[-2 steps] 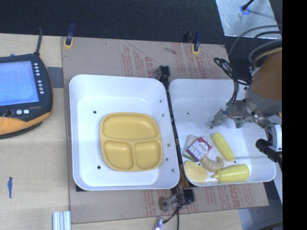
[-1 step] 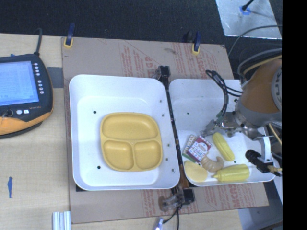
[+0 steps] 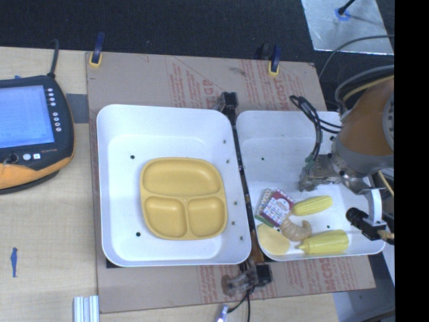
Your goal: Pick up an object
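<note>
Where the arm [image 3: 365, 123] comes in from the right, its grey body w/ orange band covers the far right part of the right bin [image 3: 268, 129]; the gripper [image 3: 315, 176] sits low over that bin's middle, a dark metal cluster w/ black cables looping above it. Can't tell if it's open or closed, and nothing is seen gripped.

Objects lie in the right bin's near half, just below the gripper & apart from it: two corn cobs, yellow, bumpy, w/ green ends – upper cob [image 3: 312, 205], lower cob [image 3: 324, 242]; a small flat packet [image 3: 273, 208], red/white print, tilted; a tan curved piece [image 3: 296, 229] touching the packet's lower corner; a pale yellow round disc [image 3: 273, 241] at the near-left corner.

Left bin [image 3: 114, 180], smooth white plastic w/ rounded corners, holds a yellow divided plate [image 3: 182, 197] – three compartments, glossy.

Both bins rest on a brown cardboard sheet [image 3: 167, 79] held by blue clamps [image 3: 97, 49] at the far edge. Teach pendant [image 3: 30, 129] w/ lit screen sits far left on the wooden bench.
</note>
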Robot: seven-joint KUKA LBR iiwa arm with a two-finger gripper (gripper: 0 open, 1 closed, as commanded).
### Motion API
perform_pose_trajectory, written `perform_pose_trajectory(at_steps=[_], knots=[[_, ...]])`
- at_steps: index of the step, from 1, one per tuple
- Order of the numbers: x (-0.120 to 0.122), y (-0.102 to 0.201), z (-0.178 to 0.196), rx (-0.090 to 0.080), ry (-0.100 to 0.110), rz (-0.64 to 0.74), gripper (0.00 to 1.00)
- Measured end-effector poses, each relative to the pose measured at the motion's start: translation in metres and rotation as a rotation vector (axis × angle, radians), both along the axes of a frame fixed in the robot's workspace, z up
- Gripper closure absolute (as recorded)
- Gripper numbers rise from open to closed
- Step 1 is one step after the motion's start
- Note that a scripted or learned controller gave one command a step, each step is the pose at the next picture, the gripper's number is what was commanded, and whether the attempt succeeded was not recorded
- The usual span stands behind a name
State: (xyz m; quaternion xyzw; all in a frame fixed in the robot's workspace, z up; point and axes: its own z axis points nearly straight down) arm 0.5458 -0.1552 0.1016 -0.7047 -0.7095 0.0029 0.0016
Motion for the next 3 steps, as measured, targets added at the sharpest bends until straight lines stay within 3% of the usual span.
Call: perform_pose_trajectory(at_steps=[1, 2, 3], knots=[[0.0, 0.0, 0.0, -0.001, 0.0, 0.001, 0.0], [-0.022, 0.039, -0.01, 0.001, -0.002, 0.001, 0.0], [0.022, -0.045, -0.01, 0.001, -0.005, -0.005, 0.0]])
